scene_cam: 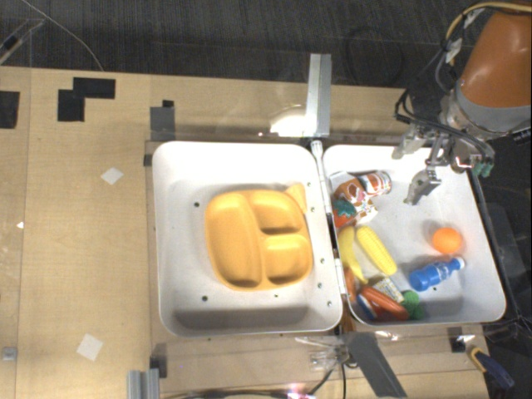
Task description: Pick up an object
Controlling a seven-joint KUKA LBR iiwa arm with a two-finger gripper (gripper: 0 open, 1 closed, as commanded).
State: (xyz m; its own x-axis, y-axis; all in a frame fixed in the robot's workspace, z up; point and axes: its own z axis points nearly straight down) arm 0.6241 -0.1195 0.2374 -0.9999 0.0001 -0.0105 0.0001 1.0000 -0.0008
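Observation:
My gripper [422, 183] hangs over the back of the right bin [490, 256], above bare white floor. In that bin, an orange ball [447, 239] lies below and to the right of the gripper. A blue bottle [434, 274] lies on its side nearer the front. A red and white can [362, 186] lies to the gripper's left, apart from it. A yellow corn cob [376, 251] and a banana [347, 256] sit by the bin's left wall. A red and green item [387, 302] lies at the front.
The left bin [179, 223] holds a yellow divided tray [256, 238]. A metal divider post [319, 98] stands behind the joint between the two bins. The arm's orange band [499, 56] and its cables rise at the upper right.

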